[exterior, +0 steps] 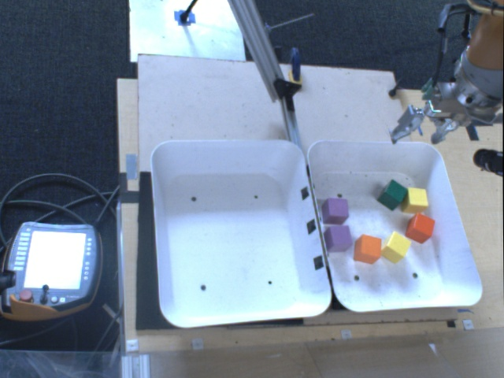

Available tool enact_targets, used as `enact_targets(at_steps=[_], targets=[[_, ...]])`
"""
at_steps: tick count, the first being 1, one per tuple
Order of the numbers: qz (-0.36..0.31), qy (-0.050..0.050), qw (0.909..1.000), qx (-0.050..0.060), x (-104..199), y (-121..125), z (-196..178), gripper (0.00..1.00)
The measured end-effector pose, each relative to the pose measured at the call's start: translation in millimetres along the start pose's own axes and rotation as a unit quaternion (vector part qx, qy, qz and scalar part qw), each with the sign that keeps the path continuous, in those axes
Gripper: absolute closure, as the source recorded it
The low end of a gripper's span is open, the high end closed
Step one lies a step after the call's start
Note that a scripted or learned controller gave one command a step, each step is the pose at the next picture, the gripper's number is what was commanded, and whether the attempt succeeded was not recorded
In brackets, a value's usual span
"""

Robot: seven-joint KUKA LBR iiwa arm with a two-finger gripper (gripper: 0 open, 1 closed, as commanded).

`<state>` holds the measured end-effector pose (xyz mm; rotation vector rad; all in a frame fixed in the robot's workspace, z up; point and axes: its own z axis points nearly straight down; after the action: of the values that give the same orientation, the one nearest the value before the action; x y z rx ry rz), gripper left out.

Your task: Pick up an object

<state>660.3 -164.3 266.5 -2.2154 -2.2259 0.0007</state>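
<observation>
Seven small cubes lie in the right bin, all on its floor. Toward the far side sit a green cube and a yellow cube, touching each other. Just nearer the camera, a red-orange cube stands by itself, and beside it a second yellow cube touches an orange cube. Against the bin's left wall are two purple cubes, the upper purple cube and the lower purple cube, one just behind the other.

The end effector hangs above the far rim of the right bin, well apart from every cube; its two fingers are spread and nothing is between them. The grey arm with its orange band comes in from the upper right.

The left bin sits alongside, its wall touching the right one. Both rest on the tabletop. A slanted metal pole crosses the board behind the bins, and a handheld control pendant with a pale screen lies on the dark floor at the left
</observation>
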Motion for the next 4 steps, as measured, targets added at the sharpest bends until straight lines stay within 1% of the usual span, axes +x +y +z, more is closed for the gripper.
enact_targets(at_steps=[1, 2, 4], targets=[[-0.001, -0.001, 1.0000, -0.002, 0.0, 0.6, -2.9, 0.00], [0.002, -0.001, 1.0000, 0.000, -9.7, -1.0, 52.5, 0.00], [0.001, 0.000, 1.0000, 0.001, -4.3, -9.4, 139.0, 0.00]])
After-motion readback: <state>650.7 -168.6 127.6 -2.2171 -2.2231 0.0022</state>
